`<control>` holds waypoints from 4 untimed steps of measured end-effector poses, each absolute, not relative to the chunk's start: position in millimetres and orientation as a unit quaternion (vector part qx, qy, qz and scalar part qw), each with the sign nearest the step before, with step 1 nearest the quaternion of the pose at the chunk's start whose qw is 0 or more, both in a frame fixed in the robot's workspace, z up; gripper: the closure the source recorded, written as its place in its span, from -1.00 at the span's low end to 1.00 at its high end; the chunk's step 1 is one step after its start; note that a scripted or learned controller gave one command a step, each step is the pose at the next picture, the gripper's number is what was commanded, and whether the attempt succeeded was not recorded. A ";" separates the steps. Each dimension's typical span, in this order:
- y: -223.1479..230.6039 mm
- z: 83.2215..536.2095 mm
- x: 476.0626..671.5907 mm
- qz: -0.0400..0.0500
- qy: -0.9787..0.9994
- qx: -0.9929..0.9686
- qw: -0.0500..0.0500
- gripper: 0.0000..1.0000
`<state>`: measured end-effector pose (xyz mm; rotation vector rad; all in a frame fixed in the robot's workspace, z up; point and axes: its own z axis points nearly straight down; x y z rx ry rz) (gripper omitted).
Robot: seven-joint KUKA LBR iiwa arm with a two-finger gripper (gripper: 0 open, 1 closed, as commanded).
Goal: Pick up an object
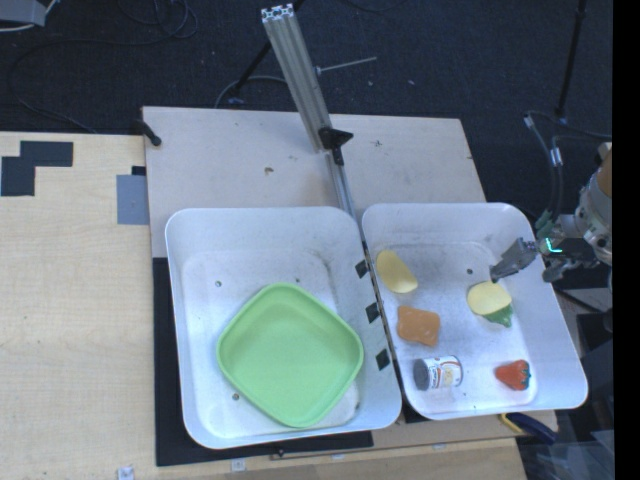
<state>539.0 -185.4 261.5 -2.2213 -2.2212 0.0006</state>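
The claw (512,260) reaches in from the right over the right bin (545,230), with the grey wrist behind it at the picture's edge. It hovers just above and beside a yellow piece with a green underside (490,301), which lies in the right half of that bin. Whether the claw is spread or closed cannot be told, and nothing is seen held in it. In the same bin, a pale yellow piece (396,272) lies near the left wall, an orange lump (418,325) just below it, a small can (439,372) on its side near the front, and a red piece (513,374) at the front right. The left bin (190,268) holds a green square plate (290,354). Both bins sit on the pale worktop (240,158).
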 end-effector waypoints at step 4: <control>-185.1 116.2 546.9 0.001 -0.707 -0.707 0.002 -1.00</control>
